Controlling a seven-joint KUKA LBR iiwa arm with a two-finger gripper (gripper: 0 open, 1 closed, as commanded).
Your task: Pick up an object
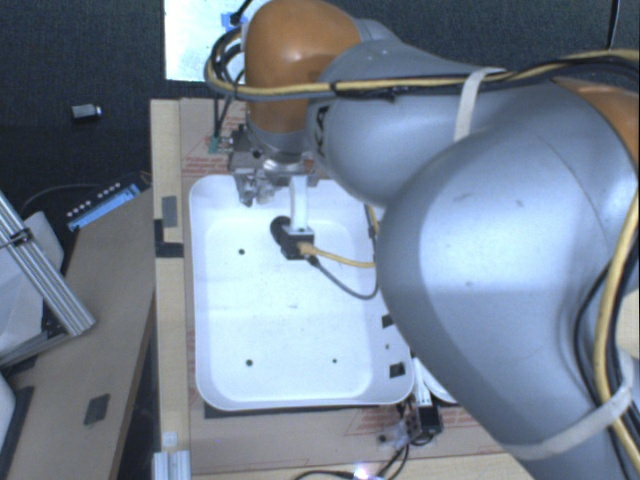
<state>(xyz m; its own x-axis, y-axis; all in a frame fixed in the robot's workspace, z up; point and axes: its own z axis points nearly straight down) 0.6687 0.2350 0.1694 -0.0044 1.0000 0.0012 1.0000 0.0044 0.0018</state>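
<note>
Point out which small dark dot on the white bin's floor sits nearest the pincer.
The upper-left dark dot, just below the pincer; the other two lie by the white bin's near rim.

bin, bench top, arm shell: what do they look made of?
Bin: looks like moulded white plastic, matte, with rounded corners and a smooth rolled rim. Bench top: tan board, probably wood or fibreboard, flat and dull; I can't tell which. Arm shell: smooth grey casing with soft highlights, painted metal or plastic; the look leaves it open. Orange band: glossy, same kind of shell.
</note>
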